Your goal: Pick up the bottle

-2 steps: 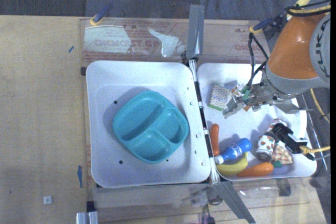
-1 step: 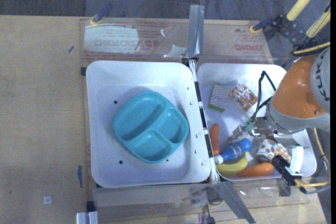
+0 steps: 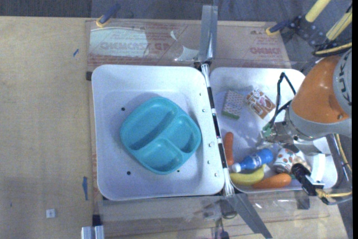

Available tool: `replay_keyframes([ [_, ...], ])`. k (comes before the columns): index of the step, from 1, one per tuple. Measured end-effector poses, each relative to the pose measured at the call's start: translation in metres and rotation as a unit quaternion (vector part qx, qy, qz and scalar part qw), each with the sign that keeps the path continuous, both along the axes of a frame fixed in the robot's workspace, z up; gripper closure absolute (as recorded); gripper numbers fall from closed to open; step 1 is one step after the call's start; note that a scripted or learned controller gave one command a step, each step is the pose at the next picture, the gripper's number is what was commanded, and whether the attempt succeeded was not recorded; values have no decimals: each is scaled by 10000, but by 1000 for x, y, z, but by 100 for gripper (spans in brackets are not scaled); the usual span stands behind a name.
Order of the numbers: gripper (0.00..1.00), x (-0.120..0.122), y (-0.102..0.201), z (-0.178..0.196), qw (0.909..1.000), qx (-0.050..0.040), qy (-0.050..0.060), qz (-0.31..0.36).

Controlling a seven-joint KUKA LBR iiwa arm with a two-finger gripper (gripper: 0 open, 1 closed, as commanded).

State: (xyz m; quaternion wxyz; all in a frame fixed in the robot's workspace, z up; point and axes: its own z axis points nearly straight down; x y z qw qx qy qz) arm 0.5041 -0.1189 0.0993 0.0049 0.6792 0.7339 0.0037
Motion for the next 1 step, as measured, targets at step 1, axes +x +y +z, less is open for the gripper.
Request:
replay_keyframes([
  [1, 100, 5, 33, 154, 9998, 3, 61, -163],
])
